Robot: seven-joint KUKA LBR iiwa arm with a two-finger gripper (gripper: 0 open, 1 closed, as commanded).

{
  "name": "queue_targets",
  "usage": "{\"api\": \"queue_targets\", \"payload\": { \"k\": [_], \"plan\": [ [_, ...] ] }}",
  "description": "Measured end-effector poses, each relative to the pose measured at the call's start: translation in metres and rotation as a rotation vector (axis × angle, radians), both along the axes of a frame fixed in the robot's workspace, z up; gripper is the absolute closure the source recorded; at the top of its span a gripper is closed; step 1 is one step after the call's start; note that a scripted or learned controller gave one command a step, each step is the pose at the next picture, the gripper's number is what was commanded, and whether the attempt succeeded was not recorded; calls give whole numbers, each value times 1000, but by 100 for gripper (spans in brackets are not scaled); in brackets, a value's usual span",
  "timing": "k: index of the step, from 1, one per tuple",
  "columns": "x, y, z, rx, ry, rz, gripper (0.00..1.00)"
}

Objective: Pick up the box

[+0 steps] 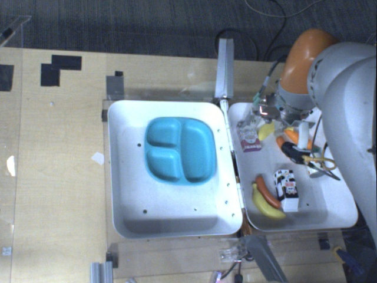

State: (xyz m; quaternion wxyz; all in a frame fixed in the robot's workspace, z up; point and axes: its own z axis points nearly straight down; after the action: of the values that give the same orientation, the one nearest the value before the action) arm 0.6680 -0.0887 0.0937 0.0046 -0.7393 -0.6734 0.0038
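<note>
The box [287, 189] is small and white with black and red print. It lies in the right bin [330, 214], near the front, clear of the arm. My gripper [253, 122] hangs over the far left corner of that bin, well behind the box. Just under it sits a small pale thing with a maroon edge [251, 141]; whether the gripper touches it is unclear.
A yellow banana [266, 206] and a red sausage [267, 191] lie right beside the box on its left. Yellow [266, 131] and orange [290, 135] items sit by the gripper. The left bin [126, 175] holds a blue divided plate [179, 149]. A metal divider [225, 69] stands behind the bins.
</note>
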Motion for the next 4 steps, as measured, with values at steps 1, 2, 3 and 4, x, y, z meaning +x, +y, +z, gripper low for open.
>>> {"api": "queue_targets", "payload": {
  "k": [1, 2, 3, 4],
  "plan": [
    [1, -5, 16, -5, 2, -1, 100],
    [2, -15, 183, -3, -19, -6, 100],
    [2, -65, 214, -4, -16, -311, 100],
    [-18, -67, 224, -4, -16, -328, 100]
  ]
}}
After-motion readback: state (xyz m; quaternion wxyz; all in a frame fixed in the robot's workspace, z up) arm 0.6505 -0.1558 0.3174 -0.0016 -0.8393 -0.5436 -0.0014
